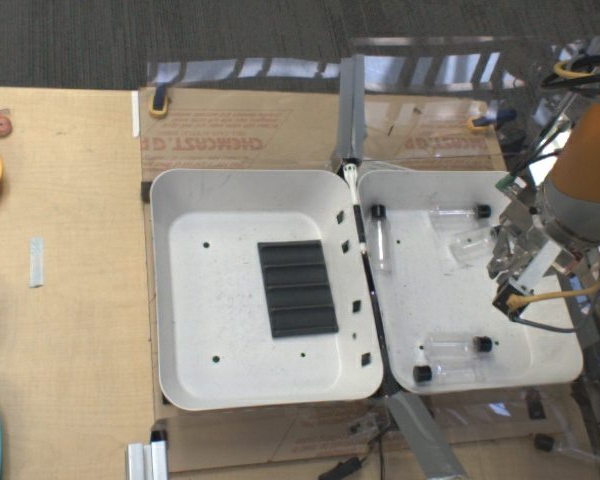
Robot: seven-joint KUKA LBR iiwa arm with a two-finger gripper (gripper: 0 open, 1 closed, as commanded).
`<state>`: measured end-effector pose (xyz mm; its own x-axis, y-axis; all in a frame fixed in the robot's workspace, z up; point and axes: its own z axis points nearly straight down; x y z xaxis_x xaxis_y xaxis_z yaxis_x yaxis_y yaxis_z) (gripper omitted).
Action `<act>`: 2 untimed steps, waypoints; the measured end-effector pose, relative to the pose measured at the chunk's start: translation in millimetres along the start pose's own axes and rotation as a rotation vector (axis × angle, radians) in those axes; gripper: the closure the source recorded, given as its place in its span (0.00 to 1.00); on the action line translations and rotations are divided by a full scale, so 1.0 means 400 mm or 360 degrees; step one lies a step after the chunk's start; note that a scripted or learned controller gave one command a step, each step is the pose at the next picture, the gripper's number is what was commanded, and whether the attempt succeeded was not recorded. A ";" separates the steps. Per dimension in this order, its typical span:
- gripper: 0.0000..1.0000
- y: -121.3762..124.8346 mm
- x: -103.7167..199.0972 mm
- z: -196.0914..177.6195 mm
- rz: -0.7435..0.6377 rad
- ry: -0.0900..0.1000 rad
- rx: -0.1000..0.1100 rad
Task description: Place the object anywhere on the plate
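A robotics lab: two white bins (170, 298) sit on flattened cardboard (240, 133) over a pale wooden worktop (70, 198), clear plastic guards (430, 68) stand at the upper edge, loose cables (570, 68) hang at upper right, and grey carpet (180, 18) lies beyond.

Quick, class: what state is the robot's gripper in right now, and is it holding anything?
Gripper: over the right bin; open, shut or holding something cannot be told from this view.
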<state>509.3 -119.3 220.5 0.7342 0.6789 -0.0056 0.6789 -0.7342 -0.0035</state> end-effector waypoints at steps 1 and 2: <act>1.00 0.010 0.243 0.006 -0.0267 0.0001 -0.0002; 1.00 -0.134 0.410 -0.049 -0.0462 0.0001 -0.0004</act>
<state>593.6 31.4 239.3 0.5092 0.8606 -0.0040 0.8606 -0.5092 -0.0024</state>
